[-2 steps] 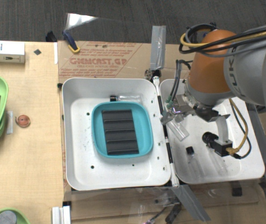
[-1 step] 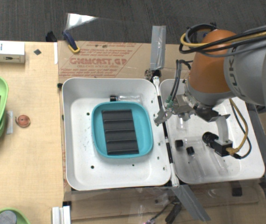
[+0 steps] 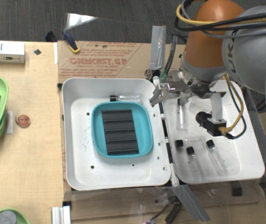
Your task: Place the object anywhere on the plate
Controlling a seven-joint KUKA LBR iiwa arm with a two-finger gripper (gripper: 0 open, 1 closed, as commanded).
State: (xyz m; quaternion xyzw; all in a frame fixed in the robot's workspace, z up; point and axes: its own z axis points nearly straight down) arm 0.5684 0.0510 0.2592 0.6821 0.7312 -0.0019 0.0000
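A teal plate (image 3: pixel 144 125) bearing a dark ribbed insert (image 3: pixel 119 131) sits in the left white bin (image 3: pixel 76 162), centre of the frame. In the right white bin (image 3: pixel 245 167), small clear vials with black caps (image 3: pixel 190 150) lie at lower right. The grey arm's gripper (image 3: pixel 182 101) hangs over that bin's upper part, below the orange band (image 3: pixel 212 27).

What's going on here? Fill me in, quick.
A grey KUKA arm reaches in over the right bin, its hand low above some small clear vials with black caps lying there. The job is to put an object on the teal plate in the left bin. That plate carries a dark ribbed insert. Nothing has been carried over to it yet.
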